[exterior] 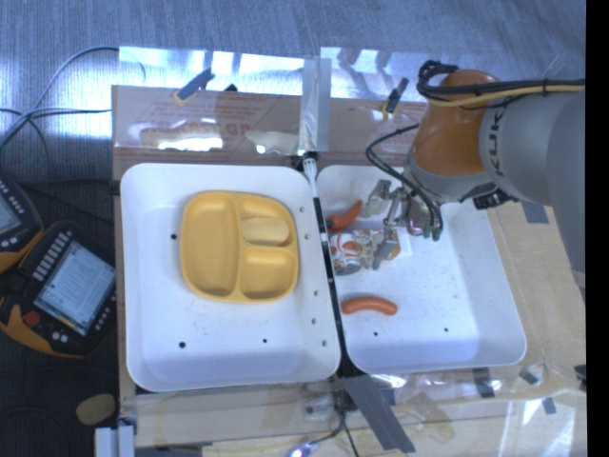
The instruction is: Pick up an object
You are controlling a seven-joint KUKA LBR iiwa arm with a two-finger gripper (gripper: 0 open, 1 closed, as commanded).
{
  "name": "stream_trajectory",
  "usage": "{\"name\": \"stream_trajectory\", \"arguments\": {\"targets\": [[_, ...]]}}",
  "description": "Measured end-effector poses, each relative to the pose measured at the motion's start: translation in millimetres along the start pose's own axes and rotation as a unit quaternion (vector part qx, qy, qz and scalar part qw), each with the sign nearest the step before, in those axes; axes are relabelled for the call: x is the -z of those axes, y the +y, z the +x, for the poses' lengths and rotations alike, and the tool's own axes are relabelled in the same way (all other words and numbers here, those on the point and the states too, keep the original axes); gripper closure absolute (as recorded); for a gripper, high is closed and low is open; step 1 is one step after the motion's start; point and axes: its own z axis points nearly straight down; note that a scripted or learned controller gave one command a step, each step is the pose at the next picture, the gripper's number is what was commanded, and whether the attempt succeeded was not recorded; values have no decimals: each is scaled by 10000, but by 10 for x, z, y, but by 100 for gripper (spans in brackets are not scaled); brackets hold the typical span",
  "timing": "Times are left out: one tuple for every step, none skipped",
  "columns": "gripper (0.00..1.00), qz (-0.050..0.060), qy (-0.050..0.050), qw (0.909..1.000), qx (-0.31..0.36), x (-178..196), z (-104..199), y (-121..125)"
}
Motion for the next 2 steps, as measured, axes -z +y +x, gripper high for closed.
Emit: {"name": "stream_trajectory", "arguments": {"targets": [[100, -4, -36, 10000, 6, 121, -22, 19], [100, -4, -33, 9971, 756, 996, 189, 735]]}}
